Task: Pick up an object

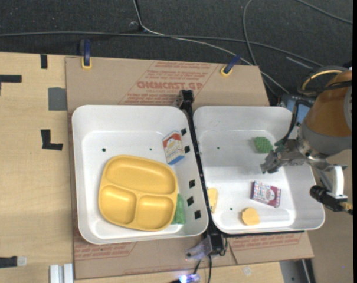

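Camera view, gripper [271,164] in right bin [225,122], finger state unclear, green object [262,144] just beside it, small carton [265,193] near

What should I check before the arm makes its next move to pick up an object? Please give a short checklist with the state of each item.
1. Gripper over the right bin: ok.
2. Green object close to gripper: ok.
3. Object between fingers: cannot tell.
4. Pink packet and orange piece lying free, apart from each other: ok.
5. Yellow tray in the left bin, away from the arm: ok.
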`<move>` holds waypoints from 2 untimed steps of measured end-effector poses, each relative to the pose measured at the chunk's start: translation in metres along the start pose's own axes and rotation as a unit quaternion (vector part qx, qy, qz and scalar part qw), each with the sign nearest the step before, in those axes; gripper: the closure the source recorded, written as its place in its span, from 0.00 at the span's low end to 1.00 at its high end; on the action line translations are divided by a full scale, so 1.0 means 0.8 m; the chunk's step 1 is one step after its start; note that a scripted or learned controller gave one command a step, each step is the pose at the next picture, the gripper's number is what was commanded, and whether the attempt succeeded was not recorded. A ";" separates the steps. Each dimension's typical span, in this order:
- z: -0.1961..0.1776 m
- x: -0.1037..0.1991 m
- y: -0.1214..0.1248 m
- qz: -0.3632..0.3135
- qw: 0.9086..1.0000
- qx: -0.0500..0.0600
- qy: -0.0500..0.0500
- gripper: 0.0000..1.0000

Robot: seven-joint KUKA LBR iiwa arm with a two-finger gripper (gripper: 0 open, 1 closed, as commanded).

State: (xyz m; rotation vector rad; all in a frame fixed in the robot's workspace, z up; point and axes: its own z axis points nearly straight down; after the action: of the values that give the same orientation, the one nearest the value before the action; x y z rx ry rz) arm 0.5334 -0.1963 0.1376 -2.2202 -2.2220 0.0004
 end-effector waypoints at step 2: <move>-0.122 0.010 0.002 -0.001 1.000 -0.002 -0.001 1.00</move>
State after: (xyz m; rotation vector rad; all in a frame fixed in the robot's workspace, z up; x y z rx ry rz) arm 0.5347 -0.1883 0.2352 -2.2209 -2.2256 -0.0014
